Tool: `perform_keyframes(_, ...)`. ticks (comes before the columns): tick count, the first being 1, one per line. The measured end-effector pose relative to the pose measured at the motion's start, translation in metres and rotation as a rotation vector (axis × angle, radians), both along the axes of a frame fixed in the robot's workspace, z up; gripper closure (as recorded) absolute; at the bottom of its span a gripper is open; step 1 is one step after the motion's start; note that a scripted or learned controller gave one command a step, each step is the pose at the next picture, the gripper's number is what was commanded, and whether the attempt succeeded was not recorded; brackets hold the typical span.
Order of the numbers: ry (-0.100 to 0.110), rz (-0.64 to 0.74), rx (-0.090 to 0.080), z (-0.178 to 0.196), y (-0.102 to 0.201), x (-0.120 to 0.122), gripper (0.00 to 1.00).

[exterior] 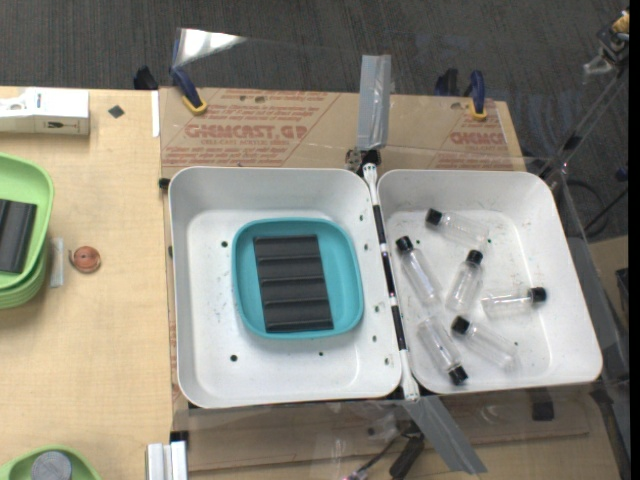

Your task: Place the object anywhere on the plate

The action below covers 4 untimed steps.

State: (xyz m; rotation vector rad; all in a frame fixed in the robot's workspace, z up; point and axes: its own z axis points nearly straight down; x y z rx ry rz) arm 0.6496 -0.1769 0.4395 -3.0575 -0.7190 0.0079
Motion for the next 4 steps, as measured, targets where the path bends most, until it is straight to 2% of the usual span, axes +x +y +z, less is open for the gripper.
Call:
perform_keyframes(1,0.0,0.0,0.0,0.0,0.0,0.0,0.0)
perform_keyframes(2,0.0,-0.134,0.0,0.0,-0.045,0.0,0.0)
perform_keyframes(4,0.0,-0.134,0.0,0.0,-0.045,0.0,0.0)
